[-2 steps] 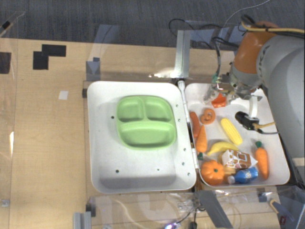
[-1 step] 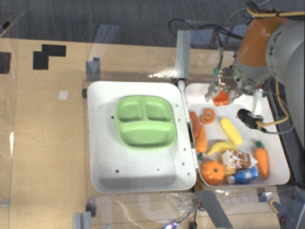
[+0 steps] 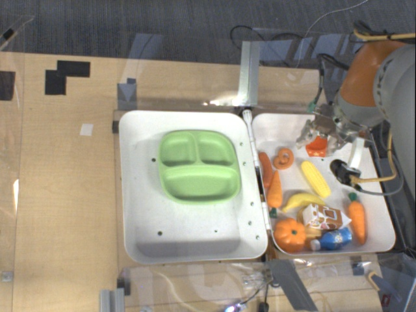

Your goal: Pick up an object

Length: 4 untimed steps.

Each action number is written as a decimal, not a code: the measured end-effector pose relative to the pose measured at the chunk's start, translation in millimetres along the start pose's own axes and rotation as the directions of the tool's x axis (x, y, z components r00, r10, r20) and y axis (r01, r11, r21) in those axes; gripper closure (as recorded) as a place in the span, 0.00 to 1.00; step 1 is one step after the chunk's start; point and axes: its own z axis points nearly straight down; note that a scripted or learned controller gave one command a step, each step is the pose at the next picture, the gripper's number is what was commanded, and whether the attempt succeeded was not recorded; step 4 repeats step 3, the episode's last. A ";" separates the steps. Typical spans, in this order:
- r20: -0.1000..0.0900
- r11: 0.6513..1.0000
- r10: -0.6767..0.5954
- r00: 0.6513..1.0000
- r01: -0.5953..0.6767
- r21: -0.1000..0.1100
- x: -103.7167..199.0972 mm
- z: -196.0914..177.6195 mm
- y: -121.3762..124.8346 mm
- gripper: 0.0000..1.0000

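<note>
My gripper (image 3: pixel 321 140) hangs over the back of the right bin (image 3: pixel 385 236), and the arm comes in from the right. A small orange-red piece (image 3: pixel 316 147) sits between its fingers, which are closed on it from both sides. Several toy foods lie in that bin below and to the left of the gripper. They include an orange ring (image 3: pixel 283 158), a corn cob (image 3: pixel 316 179), a banana (image 3: pixel 300 201), a carrot (image 3: pixel 275 188) and a second carrot (image 3: pixel 357 221).
The left bin (image 3: pixel 140 233) bears a green divided plate (image 3: pixel 198 164). At the right bin's front lie a pumpkin (image 3: pixel 290 234), a small carton (image 3: pixel 322 218) and a blue item (image 3: pixel 335 239). A metal divider (image 3: pixel 255 174) runs between the bins.
</note>
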 end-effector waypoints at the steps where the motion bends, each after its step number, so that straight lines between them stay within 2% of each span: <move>1: 0.000 0.987 -0.162 0.987 0.162 -0.002 46.4 -3.4 26.1 1.00; 2: -0.001 0.983 -0.185 0.983 0.185 -0.001 85.7 -49.5 -33.9 1.00; 3: 0.000 0.997 0.075 0.997 -0.075 0.000 77.0 -44.0 -18.1 1.00; 4: 0.000 0.997 0.075 0.997 -0.075 0.000 77.0 -44.0 -18.1 1.00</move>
